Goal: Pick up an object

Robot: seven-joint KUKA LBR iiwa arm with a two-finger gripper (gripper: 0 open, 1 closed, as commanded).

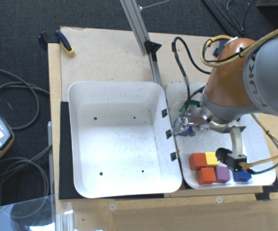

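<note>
The gripper [184,124] sits low over the right bin [261,134], near that bin's left wall, under the arm's orange band [230,73] and grey wrist. Small metal and blue parts show at its tip, but whether it is released or clenched cannot be told, and nothing can be seen held in it.

The blocks lie together in the right bin's near corner, apart from the gripper. 2 orange blocks are there: 1 [197,161] at the cluster's left and 1 [207,176] just in front of it. A yellow block [211,158] touches the first orange one on its right. A purple block [222,173] sits beside the front orange one, and a blue block [242,176] lies at the cluster's right end. A black fitting [228,158] on a cable hangs just above the purple and blue blocks.

The left bin [81,143] stands beside the right one, their walls touching. Both rest on a wooden bench [105,57]. A metal pole [136,20] slants up from the bench behind the bins. A blue and yellow clamp [64,41] grips the bench's far left corner.
</note>
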